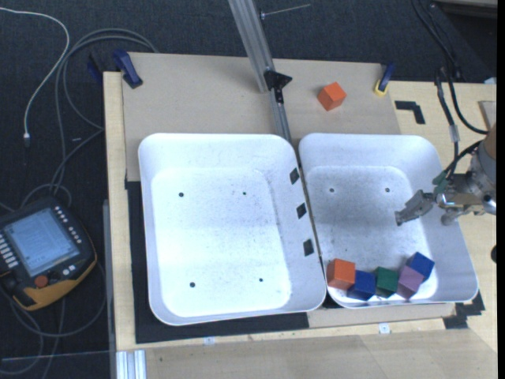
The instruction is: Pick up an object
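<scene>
Several small cubes lie along the near edge of the right bin (371,164): an orange cube (341,272), a blue cube (364,284), a green cube (386,280), a purple cube (410,279) and a second blue cube (421,264). My gripper (430,212) hangs over the right side of this bin, above and behind the cubes. It is open and nothing sits between its fingers. One finger (411,209) points left and down.
The left bin (158,156) stands beside the right one. Another orange cube (332,95) rests on the bench behind the bins. A metal pole (252,30) rises at the back. A teach pendant (39,247) lies at the far left.
</scene>
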